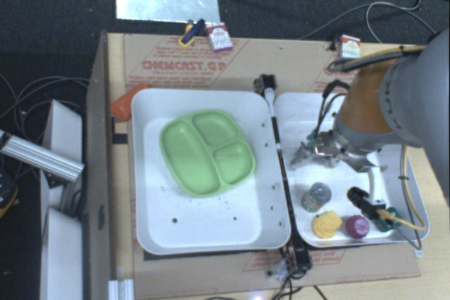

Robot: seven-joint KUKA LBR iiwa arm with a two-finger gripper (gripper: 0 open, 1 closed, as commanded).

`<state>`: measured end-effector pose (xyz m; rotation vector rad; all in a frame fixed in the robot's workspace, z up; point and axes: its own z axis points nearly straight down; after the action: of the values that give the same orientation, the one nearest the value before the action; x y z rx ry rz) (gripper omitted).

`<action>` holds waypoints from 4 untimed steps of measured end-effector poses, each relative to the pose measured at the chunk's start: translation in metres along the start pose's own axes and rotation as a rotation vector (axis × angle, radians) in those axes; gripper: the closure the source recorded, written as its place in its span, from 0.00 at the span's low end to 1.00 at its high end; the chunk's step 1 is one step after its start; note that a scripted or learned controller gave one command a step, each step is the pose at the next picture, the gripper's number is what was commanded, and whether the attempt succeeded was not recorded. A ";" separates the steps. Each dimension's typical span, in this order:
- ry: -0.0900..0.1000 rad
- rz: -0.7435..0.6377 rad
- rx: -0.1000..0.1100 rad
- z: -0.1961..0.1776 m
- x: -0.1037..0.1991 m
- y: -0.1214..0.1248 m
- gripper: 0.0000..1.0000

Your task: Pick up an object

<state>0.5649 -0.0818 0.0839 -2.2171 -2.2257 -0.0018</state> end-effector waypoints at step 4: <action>-0.003 -0.001 -0.007 -0.116 -0.061 0.097 0.00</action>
<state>0.6618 -0.1425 0.2003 -2.2216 -2.2316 -0.0058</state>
